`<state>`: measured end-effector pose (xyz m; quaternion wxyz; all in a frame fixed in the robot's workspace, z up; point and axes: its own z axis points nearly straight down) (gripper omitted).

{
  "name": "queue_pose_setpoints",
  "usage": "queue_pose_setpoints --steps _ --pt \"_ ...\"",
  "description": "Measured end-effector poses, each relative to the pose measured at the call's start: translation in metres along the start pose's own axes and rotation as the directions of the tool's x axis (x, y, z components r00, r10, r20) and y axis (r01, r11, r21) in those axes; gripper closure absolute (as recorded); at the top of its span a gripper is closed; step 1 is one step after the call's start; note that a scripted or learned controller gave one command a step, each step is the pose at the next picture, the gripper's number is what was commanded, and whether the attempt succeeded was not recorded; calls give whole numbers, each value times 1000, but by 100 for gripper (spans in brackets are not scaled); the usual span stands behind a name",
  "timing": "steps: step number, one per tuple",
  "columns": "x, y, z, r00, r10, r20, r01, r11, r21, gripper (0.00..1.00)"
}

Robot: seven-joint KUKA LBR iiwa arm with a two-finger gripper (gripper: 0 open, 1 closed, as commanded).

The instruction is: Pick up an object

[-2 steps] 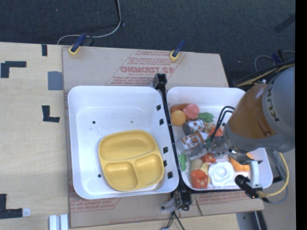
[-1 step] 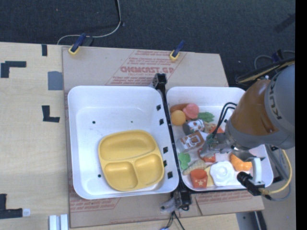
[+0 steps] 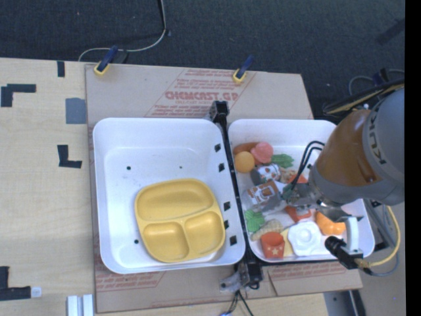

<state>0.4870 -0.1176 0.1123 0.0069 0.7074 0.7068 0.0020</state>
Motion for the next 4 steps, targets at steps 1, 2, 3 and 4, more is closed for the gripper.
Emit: queue_pose_setpoints --steps 1,2,3,4 --pt "0 0 -9 1000 -1 0 1 1000 2 100" --pt "76 47 -82 1000 -12 -9 12 1000 5 100" --pt "71 44 -78 1000 -2 -7 2 1000 15 0" --pt "35 146 -70 1000 -3 -3 3 1000 7 0"
